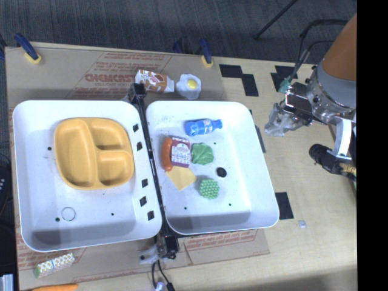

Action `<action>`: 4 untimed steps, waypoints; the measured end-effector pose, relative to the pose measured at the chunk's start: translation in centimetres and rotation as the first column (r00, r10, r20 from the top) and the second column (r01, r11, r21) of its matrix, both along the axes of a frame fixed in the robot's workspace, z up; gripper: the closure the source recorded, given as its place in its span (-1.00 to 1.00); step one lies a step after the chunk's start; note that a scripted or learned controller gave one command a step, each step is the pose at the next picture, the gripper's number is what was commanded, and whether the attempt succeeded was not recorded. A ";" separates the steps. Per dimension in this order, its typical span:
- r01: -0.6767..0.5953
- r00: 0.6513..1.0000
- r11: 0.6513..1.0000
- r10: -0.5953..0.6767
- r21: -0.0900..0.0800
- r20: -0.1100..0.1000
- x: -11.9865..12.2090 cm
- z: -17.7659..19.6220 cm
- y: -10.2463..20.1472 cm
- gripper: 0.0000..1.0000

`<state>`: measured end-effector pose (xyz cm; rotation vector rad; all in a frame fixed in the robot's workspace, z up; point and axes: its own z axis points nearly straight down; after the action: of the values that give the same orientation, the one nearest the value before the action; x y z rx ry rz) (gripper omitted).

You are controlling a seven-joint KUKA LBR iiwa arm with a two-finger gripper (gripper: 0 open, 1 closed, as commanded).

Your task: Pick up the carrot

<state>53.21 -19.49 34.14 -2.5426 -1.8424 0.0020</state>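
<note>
Our pincer (280, 121) hangs over the table right of the bins; we cannot tell its state. Left to right: yellow tray (94, 151), then carrot (166, 152) beside a packet (180, 151). We judge the approach unstarted: next, reach left and descend.

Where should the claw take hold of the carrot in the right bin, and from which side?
Grip the carrot across its narrow width, probably near its far end, coming straight down. It lies flat, lengthwise along the bin's left wall, with the red packet tight against its other side, so side approaches look blocked.
</note>
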 end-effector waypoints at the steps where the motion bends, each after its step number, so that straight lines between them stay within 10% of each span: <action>1: 0.003 1.000 1.000 -0.003 0.002 -0.003 -4.0 -9.7 2.8 1.00; 2: -0.075 0.997 0.997 0.075 0.000 0.000 -5.6 -2.2 -0.9 1.00; 3: -0.005 1.000 1.000 0.005 0.002 -0.003 -5.6 -13.3 3.5 1.00; 4: 0.089 0.996 0.996 -0.089 0.000 -0.001 -5.6 -5.7 1.0 1.00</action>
<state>47.63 -18.51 28.42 -2.6219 -1.7265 0.0025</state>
